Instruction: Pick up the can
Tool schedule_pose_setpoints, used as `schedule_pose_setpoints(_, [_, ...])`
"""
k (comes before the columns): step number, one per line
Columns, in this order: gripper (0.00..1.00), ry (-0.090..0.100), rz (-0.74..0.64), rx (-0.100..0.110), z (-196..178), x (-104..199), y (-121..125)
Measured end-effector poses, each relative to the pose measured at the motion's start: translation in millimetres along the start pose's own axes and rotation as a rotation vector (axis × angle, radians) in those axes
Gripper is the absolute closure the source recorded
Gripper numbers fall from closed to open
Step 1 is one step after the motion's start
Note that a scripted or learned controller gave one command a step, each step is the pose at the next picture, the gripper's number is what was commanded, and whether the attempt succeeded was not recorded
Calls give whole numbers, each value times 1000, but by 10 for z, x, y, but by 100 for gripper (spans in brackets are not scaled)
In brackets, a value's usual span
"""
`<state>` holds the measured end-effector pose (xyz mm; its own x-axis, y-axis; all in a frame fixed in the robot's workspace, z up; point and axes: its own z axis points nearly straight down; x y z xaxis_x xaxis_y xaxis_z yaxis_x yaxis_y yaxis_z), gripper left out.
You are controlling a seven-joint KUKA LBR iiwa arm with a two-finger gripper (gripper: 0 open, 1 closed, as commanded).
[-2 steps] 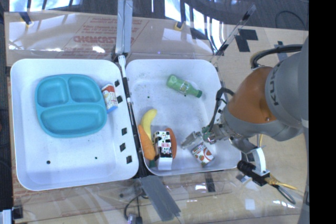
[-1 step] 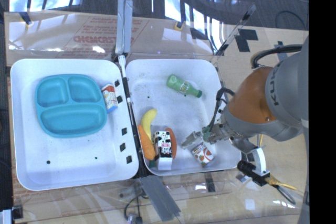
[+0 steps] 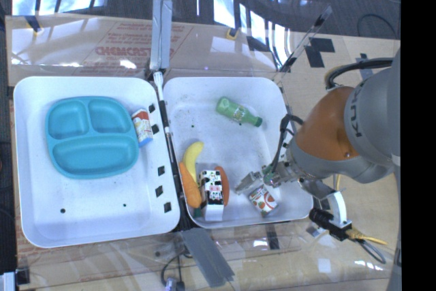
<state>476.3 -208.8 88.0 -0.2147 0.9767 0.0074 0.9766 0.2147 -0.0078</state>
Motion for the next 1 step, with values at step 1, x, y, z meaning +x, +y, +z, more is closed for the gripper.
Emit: schedule_pose_setpoints(1, [0,0,-42,0,-1,2,1])
